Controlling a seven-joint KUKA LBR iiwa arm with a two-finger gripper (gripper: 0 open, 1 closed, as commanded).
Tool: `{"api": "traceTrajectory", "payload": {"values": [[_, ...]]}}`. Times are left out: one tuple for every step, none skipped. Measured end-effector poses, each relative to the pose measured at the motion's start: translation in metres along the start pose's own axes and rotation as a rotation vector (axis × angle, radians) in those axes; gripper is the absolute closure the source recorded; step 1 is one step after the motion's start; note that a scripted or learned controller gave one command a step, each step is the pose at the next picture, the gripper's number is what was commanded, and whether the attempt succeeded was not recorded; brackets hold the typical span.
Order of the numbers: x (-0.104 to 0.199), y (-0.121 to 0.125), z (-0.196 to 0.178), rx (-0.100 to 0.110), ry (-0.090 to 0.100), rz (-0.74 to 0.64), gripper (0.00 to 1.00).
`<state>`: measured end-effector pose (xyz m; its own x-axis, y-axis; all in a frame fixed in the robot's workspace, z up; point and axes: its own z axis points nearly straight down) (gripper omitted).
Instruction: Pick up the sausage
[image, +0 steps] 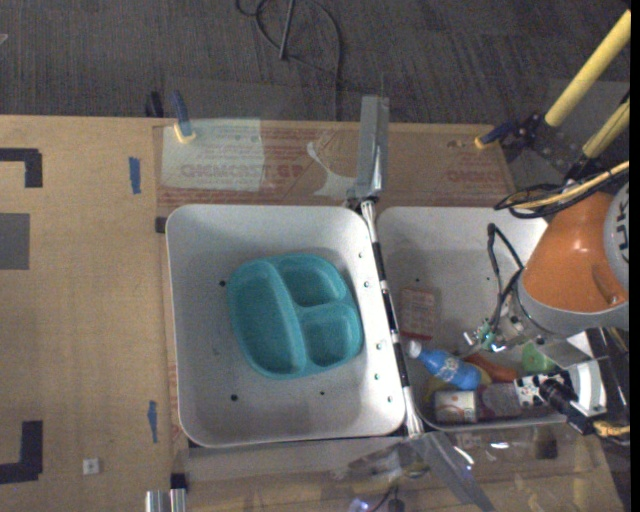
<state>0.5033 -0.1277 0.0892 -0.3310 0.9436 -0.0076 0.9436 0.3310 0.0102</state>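
The right bin (450, 250) holds a cluster of items in its near corner. Among them lies an orange-red elongated piece (498, 371), which looks like the sausage, partly covered by its neighbours. My gripper (492, 338) hangs just above this cluster, right over the far end of the sausage, below the orange band of the arm (575, 270). Nothing can be seen held in it.
Around the sausage lie a blue bottle (450, 369), a small can (455, 405), a dark packet (502, 400), a green item (540, 356) and a reddish-brown packet (419, 310). The left bin (200, 250) carries a teal divided plate (295, 315).
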Motion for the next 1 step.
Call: {"api": "traceTrajectory", "payload": {"values": [[0.0635, 0.0943, -0.0960, 0.000, 0.007, -0.780, 1.00]]}}
